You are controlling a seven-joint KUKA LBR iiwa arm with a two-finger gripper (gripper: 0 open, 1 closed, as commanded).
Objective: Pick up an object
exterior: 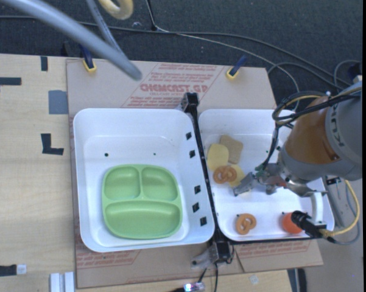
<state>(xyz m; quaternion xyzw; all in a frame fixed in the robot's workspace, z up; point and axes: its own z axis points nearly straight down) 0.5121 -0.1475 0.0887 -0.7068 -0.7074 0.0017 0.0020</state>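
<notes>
Two white bins side by side on the bench. In the left bin (79, 123), a green plate (141, 201) with three parts. In the right bin (237, 114), the gripper (248, 185), low over the white floor, nose toward 9 o'clock, with the grey and orange arm (316, 140) behind it at 3 o'clock. Open or shut? Cannot tell from up here (too small and too grey). Nothing seen held in it. Closest thing to grab: a brown pretzel (225, 175), just beside the gripper at about 10 o'clock, maybe touching, maybe not. Round and knotty, so no real long side to line up with. Right behind it, a yellow slice (217, 157) and a tan square (232, 147), both toward 11 o'clock and flat on the floor (likely hard to pinch). Another pretzel (245, 224) alone at 6 o'clock, with room all around. A small orange thing (290, 222) near the bin corner at 4 o'clock. Best guess for the next move: a tiny push toward 10 o'clock, then down and a squeeze.
</notes>
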